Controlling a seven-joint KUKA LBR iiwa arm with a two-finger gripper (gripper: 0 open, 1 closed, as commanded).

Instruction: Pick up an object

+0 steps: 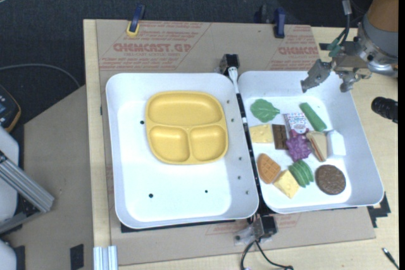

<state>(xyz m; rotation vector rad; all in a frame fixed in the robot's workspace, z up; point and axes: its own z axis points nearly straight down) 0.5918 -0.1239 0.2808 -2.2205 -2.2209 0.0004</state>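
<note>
Right bin's (354, 117) far end lies open; toy food (297, 148) crowds its near half.

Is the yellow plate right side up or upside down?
Right side up. The yellow plate in the left bin shows its three hollow sections facing up, one big above two small.

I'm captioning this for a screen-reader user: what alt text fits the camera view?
A robot gripper hangs open over the far edge of the right bin, which holds a cluster of toy food. The left bin holds a yellow divided tray.
</note>
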